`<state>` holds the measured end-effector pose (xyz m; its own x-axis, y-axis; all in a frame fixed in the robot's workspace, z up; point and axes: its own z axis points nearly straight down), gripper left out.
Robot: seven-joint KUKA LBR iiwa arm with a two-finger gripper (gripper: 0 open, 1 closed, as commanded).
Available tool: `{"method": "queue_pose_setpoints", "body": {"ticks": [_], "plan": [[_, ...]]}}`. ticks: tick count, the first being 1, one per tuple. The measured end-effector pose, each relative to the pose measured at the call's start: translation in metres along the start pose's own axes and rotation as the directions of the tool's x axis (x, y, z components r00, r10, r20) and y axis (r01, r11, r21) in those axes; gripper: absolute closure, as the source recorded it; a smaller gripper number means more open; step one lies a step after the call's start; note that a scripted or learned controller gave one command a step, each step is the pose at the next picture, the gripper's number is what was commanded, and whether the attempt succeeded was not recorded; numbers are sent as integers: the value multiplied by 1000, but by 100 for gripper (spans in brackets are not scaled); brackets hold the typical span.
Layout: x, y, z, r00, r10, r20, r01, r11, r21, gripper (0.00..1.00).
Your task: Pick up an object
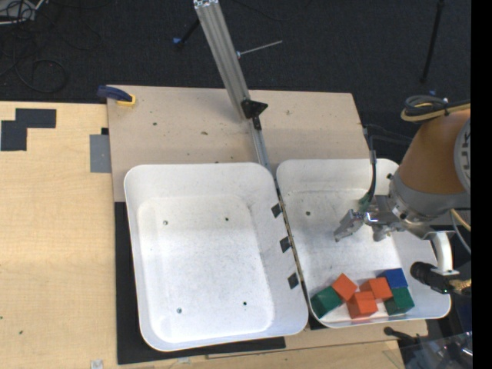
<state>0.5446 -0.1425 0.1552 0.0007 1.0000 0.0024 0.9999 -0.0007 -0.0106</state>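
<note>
Dark floor surrounds a tan bench [307,125] bearing two white bins. Over the right bin [323,187] the gripper [363,226] hangs with its fingers spread apart and nothing between them. Just below it, toward the bin's near edge, lie the blocks: three orange blocks [363,294], two green blocks [327,301] and a blue block [395,277], clustered and touching. Well to its left sits the left bin [154,183].
</note>
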Motion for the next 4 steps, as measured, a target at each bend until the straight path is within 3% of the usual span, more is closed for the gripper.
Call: {"method": "queue_pose_setpoints", "body": {"ticks": [1, 2, 4], "plan": [[7, -9, 53, 1000, 0, -1, 0, 1000, -1, 0], [4, -9, 40, 1000, 9, 1, -9, 1000, -6, 100], [10, -3, -66, 1000, -2, 3, 2, 1000, -13, 100]]}}
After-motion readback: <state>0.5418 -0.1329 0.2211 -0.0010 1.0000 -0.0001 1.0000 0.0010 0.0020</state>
